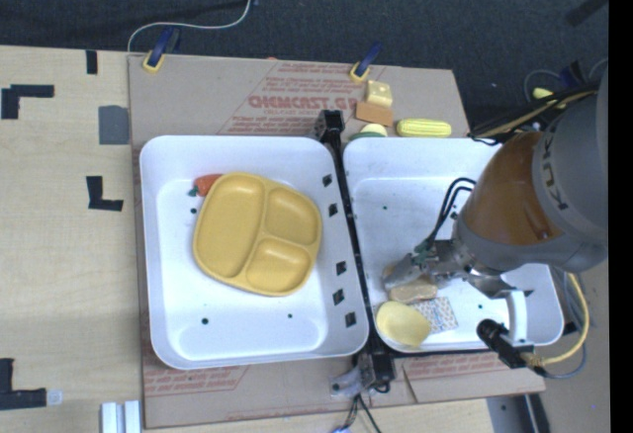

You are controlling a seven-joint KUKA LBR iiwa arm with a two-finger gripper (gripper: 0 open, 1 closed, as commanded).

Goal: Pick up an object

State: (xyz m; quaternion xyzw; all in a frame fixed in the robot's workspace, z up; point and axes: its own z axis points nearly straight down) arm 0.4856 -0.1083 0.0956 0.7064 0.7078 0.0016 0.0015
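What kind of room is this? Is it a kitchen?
Probably a robot lab, not a kitchen: a grey robot arm reaches over two white bins, clamps hold cardboard, and cables trail around.

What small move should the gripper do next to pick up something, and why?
Probably lower the gripper slightly onto the small tan block. It hangs low in the right white bin, just above that block and the round pale yellow piece, and no object shows between it yet.

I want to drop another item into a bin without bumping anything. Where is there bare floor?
Right bin: bare far half, between the divider and the arm. Its near edge is crowded by the gripper, the pale yellow bowl and the patterned packet. Left bin: a bare strip nearer than the yellow tray.
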